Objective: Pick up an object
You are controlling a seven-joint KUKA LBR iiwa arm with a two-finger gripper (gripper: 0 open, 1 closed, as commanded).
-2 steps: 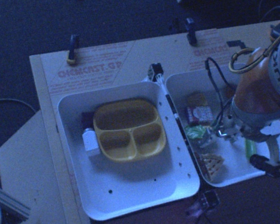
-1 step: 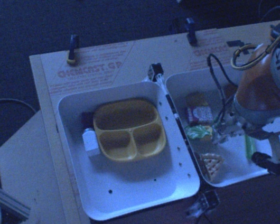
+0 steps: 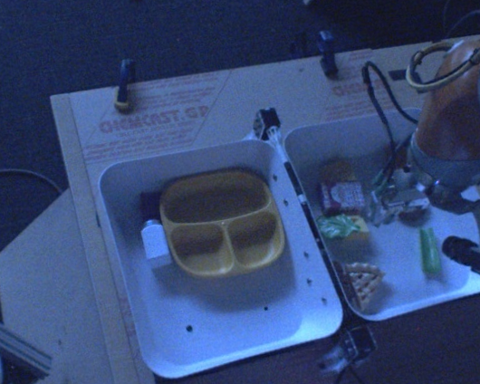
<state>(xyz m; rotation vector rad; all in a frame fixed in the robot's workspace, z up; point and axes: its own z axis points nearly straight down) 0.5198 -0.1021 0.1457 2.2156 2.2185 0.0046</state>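
Nearest the camera, a waffle wedge [image 3: 363, 282] lies at the right bin's [image 3: 398, 306] near-left corner, while the gripper [image 3: 396, 202] hangs low among a red packet [image 3: 341, 195], green toy [image 3: 342, 227] and green stick [image 3: 429, 250], so crowding could spoil its aim.

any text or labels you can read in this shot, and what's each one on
"GIGACAST" or close to it, in large reddish letters, blurred and uncertain: on the bench board behind the left bin.
Fainter reddish print on the board behind the right bin: too blurred to read.
Red packet in the right bin: label print too small to read.
Small white bottle beside the yellow divided tray: no legible text.
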